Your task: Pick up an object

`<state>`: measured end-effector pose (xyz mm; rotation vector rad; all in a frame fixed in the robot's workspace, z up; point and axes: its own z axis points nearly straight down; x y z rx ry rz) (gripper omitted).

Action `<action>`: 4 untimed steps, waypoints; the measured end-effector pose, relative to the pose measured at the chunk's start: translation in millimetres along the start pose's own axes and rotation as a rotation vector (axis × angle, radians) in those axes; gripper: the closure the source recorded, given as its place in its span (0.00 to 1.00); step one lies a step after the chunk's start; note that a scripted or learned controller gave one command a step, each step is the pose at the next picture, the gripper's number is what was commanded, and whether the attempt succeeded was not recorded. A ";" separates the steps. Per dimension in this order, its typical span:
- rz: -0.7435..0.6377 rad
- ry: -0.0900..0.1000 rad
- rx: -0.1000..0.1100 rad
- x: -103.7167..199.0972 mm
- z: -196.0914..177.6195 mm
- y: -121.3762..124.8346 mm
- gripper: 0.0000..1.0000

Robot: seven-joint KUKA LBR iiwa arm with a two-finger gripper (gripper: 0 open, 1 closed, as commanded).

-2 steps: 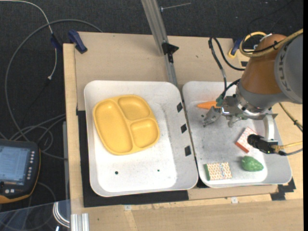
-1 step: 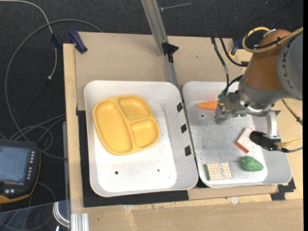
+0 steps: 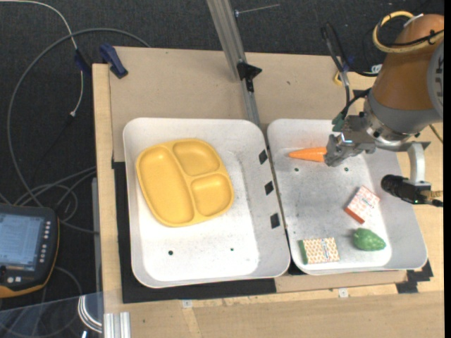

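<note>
By the right bin's front edge lie a patterned packet [image 3: 319, 250] and green toy [image 3: 368, 240]; at its back edge the claw [image 3: 337, 151], grip unreadable, meets the carrot's [image 3: 308, 155] thick end and may nudge it away.

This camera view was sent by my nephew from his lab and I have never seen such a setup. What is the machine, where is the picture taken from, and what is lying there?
The picture comes from one fixed camera above a bench, looking down at a slant. The grey and orange machine on the right is a robot arm; at its end sits a two-finger gripper, its hand for picking things up.

Two shallow white bins lie side by side. The left bin holds a yellow divided plate. The right bin holds an orange carrot, a small red and white box, a green lump and a flat patterned packet.

The gripper is right at the carrot's thick end. Whether it grips the carrot cannot be told from here.
</note>
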<state>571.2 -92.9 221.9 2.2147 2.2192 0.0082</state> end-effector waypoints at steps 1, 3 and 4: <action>0.001 0.001 0.008 0.3 7.0 0.3 1.00; -0.006 0.004 0.006 113.6 4.5 37.5 1.00; -0.005 0.004 0.005 167.0 -9.3 49.1 1.00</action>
